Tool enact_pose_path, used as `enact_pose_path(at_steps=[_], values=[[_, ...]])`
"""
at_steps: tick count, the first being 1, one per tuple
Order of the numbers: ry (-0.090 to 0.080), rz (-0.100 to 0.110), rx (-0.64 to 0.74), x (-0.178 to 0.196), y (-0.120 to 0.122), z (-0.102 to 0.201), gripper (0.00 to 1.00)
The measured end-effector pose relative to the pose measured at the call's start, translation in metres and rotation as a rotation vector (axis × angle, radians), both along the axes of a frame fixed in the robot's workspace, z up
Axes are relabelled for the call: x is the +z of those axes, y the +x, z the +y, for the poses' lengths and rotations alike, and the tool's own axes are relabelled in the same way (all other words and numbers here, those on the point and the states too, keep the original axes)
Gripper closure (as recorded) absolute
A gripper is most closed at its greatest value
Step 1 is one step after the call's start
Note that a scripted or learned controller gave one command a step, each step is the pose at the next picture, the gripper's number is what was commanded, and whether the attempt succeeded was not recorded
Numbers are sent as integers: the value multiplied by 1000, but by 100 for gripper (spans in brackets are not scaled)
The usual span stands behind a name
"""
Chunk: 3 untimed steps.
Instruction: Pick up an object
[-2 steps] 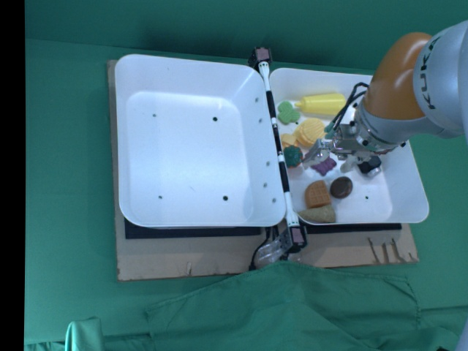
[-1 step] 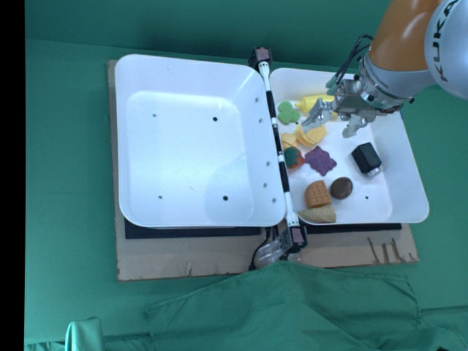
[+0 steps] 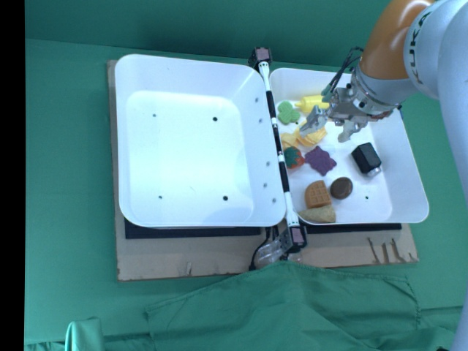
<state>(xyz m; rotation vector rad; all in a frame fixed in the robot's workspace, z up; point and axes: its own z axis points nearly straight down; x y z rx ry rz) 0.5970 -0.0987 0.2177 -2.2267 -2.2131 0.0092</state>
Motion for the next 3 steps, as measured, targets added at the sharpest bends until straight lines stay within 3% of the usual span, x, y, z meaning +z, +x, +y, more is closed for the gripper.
enact_pose_path(at_steps=[1,2,3], values=[[6,18,-2,-36,74,-15,0],[3,25,-4,15,99,-16,0],[0,-13,4,-30,38,-10,0]])
